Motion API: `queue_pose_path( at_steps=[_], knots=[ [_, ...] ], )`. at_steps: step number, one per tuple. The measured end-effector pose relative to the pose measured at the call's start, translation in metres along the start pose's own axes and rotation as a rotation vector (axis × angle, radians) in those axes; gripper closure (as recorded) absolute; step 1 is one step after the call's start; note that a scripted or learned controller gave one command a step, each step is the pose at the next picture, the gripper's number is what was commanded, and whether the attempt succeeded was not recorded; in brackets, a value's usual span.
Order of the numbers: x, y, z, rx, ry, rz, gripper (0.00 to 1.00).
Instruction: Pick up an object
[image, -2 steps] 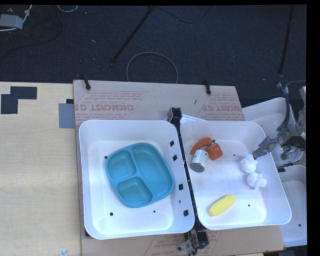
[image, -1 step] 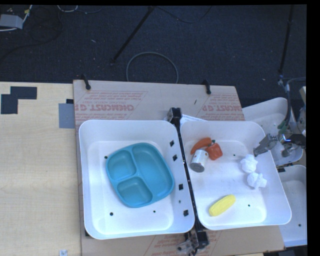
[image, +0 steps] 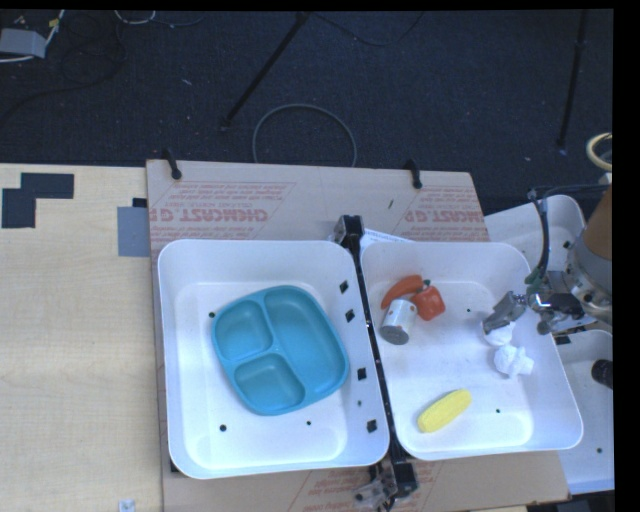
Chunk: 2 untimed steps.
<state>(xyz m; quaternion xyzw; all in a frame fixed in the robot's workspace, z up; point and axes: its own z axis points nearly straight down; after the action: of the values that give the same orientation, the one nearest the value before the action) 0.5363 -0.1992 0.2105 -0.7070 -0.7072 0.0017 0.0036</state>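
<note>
Hand (image: 522, 312) hangs over the right bin's (image: 480, 440) far side, fingers spread, above crumpled white paper (image: 512, 359)

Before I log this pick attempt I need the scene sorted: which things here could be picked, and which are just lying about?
Could be picked, all in the right bin:
yellow corn cob
orange toy
grey cylinder
white crumpled piece, nearest the end effector

Lying about:
blue divided plate in the left bin
cardboard sheet
cables on the dark floor
</note>
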Motion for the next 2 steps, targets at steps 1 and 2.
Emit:
queue_pose_path(
  at_steps=[1,2],
  knots=[
    [0.008,0.003,0.062,0.0,0.0,0.001,0.0],
    [0.012,0.011,0.094,-0.032,-0.006,-0.005,0.0]
  ],
)
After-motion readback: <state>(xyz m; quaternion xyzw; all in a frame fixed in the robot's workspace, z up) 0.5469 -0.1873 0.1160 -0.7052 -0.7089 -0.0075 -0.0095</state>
